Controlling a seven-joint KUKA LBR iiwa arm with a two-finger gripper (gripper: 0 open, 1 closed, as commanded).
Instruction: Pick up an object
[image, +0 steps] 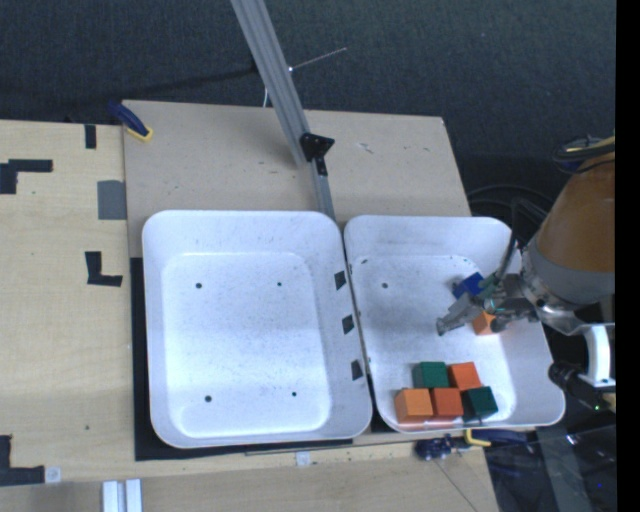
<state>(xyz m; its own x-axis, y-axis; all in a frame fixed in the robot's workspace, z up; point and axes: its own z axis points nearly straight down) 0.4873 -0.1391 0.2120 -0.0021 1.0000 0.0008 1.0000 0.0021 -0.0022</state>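
My gripper (468, 310) hangs low over the right bin (400, 250), near its right wall, with the arm's orange band (585, 230) above it at the right edge. A small blue block (467, 286) lies just beside the gripper's upper side. An orange block (483, 323) peeks out right under it; whether either is touched I cannot tell. Several blocks cluster at the bin's front right: a green one (432, 374), an orange one (465, 376), two more orange ones (413, 403) (447, 402) and a dark green one (481, 402).
The left bin (160, 250) stands side by side with the right one. A grey metal bar (285, 90) slants down from the top to the gap between the bins. A blue and yellow clamp (450, 445) sits at the front rim.
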